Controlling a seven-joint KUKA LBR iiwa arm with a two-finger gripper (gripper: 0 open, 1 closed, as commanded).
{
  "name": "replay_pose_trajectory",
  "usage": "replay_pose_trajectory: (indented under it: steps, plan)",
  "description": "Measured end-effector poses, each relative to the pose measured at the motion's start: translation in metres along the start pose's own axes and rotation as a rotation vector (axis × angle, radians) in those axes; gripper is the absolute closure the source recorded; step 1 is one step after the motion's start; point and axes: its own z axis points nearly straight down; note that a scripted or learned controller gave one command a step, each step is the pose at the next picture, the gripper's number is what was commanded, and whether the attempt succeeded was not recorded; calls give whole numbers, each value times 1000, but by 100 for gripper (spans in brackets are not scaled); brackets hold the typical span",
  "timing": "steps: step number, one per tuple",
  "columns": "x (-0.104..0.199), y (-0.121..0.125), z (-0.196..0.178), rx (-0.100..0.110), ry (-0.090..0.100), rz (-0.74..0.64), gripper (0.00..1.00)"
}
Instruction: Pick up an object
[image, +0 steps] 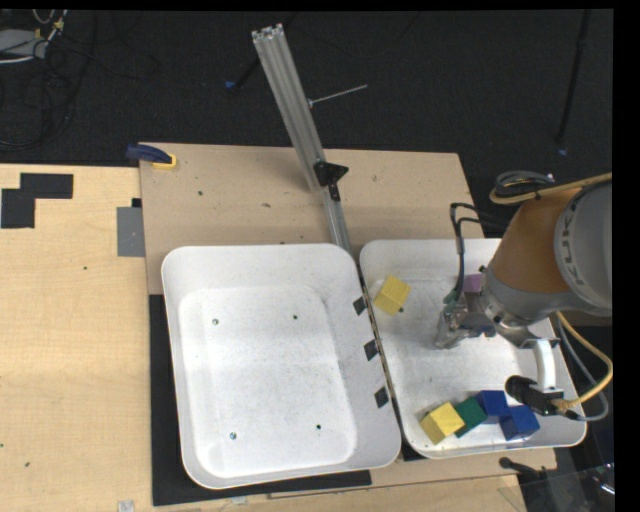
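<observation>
Right white bin (420, 262), hand (452, 330) low inside, grip unreadable, arm (545, 262) masking the far corner

A yellow block (392, 295) is seen lying tilted near the left wall of the right bin (420, 262), well apart from the others. Near the bin's front edge a cluster is found: a second yellow block (441, 422), a green block (468, 413) touching it, then two blue blocks (493, 403) (519, 424) just beside.
</observation>
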Motion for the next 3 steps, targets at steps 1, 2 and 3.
replay_pose_trajectory:
  steps: [1,2,3]
  plan:
    - [5,5,-45,-3,-2,-11,100]
    - [8,8,-108,-5,-3,-11,100]
    - [7,9,-136,-3,-2,-12,100]
